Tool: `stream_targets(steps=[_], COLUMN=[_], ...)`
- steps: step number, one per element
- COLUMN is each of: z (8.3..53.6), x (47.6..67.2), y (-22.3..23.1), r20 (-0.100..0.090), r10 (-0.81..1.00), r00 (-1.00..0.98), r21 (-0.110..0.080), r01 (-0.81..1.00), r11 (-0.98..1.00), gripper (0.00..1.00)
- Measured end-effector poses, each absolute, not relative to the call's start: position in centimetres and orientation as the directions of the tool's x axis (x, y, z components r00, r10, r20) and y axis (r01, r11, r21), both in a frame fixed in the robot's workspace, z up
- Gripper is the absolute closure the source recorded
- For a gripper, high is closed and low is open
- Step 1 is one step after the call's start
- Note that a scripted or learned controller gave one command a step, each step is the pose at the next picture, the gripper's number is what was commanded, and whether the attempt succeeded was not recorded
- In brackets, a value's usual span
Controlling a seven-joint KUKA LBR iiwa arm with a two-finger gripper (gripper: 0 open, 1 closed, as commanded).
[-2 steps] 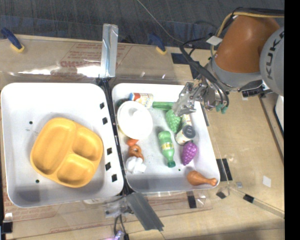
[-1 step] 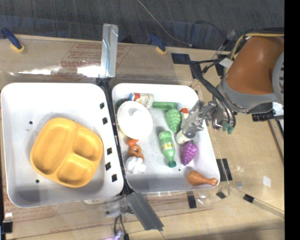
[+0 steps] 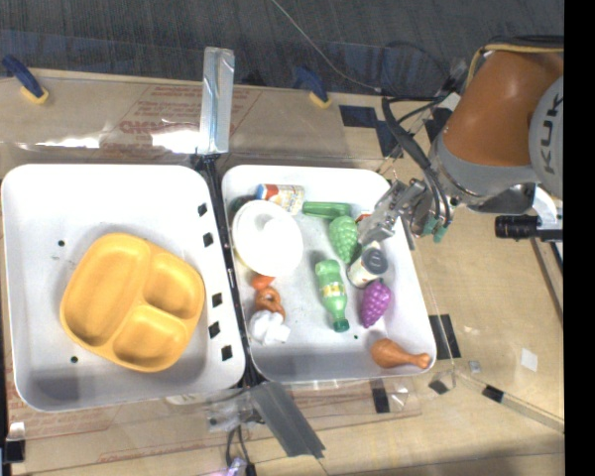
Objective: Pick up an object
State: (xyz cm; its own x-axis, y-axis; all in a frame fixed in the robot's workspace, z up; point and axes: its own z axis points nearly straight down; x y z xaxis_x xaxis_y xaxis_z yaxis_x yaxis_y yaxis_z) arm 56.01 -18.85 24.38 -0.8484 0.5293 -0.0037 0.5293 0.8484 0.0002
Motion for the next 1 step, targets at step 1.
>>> stream_targets(steps=[1], z=[25.46], x=[56.12], y=[-18.80], r20=[-0.006], r10=[0.524], r00=[-0.852], r21=[0.000], r01=[0.524], r11=[0.852], gripper=[1.00])
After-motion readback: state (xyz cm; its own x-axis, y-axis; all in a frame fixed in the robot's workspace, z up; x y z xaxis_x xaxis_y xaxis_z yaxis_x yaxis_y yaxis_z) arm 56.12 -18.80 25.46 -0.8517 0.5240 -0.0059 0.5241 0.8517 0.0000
